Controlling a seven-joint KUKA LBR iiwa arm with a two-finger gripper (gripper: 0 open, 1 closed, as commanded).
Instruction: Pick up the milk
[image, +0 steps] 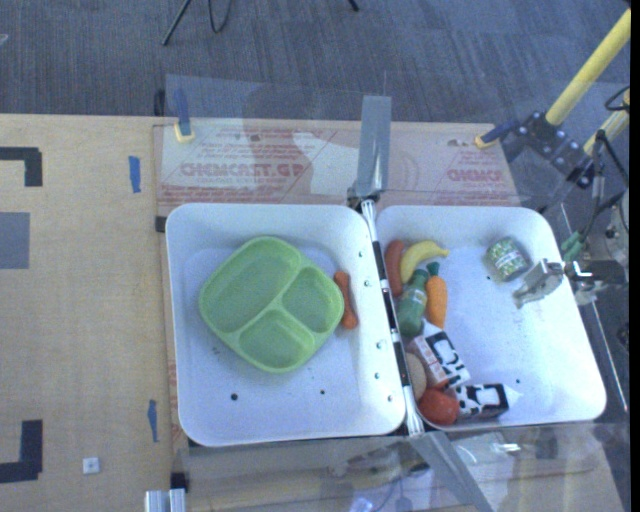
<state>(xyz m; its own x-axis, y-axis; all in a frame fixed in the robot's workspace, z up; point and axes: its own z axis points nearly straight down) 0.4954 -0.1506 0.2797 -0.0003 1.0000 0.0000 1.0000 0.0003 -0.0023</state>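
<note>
The milk (446, 362) is a white carton with black cow patches, lying on its side low in the right bin (540, 350), against the bin's left wall. A red tomato (438, 405) touches its lower end. My gripper (541, 282) hangs over the right bin's upper right part, close to the right wall. It is well to the right of the milk and above it in the view. Nothing shows in the gripper.
Above the milk lie a carrot (437, 297), a green bottle (412, 305), a banana (424, 254) and a red sausage (394, 262). A green can (506, 257) sits just left of the gripper. The left bin (200, 400) holds a green divided plate (270, 302) and an orange piece (346, 300).
</note>
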